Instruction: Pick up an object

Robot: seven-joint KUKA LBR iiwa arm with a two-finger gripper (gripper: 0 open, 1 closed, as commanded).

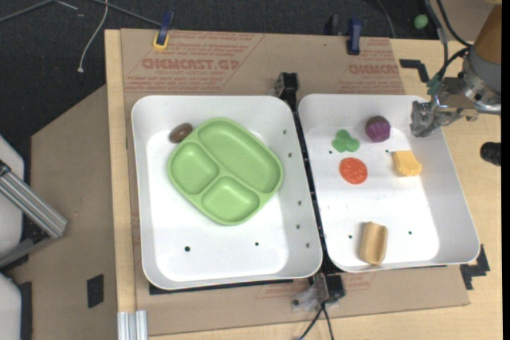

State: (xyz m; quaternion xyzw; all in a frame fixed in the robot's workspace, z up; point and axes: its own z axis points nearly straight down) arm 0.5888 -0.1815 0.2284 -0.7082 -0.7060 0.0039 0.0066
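Hovering over the upper right corner of the right bin, my pincer sits above its rim, and I cannot tell how it is set. Below it in that bin lie a purple piece, a green leafy piece, a red round piece, a yellow wedge and a tan roll near the front edge. The left bin holds a green divided plate with a small brown object just beside it.
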